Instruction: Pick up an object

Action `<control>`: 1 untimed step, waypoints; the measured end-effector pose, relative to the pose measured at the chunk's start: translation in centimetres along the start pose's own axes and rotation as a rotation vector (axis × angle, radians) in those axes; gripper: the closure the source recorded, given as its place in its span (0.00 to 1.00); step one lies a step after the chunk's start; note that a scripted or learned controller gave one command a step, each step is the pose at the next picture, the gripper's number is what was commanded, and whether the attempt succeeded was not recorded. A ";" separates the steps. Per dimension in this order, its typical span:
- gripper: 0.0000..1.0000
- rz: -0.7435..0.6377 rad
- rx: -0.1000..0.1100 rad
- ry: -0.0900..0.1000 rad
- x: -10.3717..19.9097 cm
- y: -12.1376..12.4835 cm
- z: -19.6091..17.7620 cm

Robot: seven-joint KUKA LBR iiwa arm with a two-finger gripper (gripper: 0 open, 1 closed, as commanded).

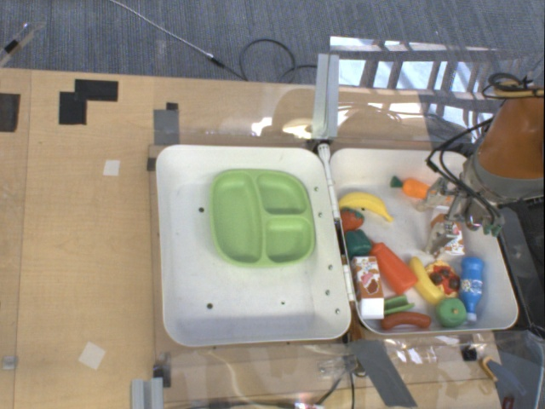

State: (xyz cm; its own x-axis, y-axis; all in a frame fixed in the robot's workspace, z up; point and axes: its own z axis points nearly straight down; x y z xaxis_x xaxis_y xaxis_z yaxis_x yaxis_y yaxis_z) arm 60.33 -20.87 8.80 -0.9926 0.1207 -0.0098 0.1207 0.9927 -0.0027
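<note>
I am looking down on the bench and seeing my pincer [449, 220] hanging over the right bin [507, 313], near that bin's right wall and toward its far half; whether it is standing wide or narrow I cannot tell, for the metal there is blurring into the clutter, and nothing is showing plainly between the tips. Just beside the pincer, on its far-left side, an orange carrot-like piece [412, 187] is lying, and further left of that a yellow banana [366, 204] is resting close to the wall the two bins share. Nearer to me than the pincer the toys are crowding together: a blue bottle [472, 285] is lying along the right wall, a green apple [452, 313] is sitting at its near end, a second yellow piece [425, 279] and a long orange one [394, 267] are slanting toward the middle, a small white carton [367, 277] is lying against the shared wall, and a red sausage [405, 320] is lying along the near rim. The barest floor of this bin is showing far from me, around the carrot and up to the far rim. Well to the pincer's left, the left bin [183, 305] is holding a green divided plate [261, 217], with wide white floor lying open on all sides of it.
</note>
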 end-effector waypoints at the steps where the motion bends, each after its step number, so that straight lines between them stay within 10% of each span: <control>1: 1.00 -0.008 -0.001 -0.014 -0.5 0.4 -1.5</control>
State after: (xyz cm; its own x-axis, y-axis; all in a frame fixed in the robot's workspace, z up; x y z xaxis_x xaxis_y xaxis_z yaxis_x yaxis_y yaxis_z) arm 60.88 -20.50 10.33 -0.9933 0.1131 -0.0241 0.1132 0.9936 -0.0018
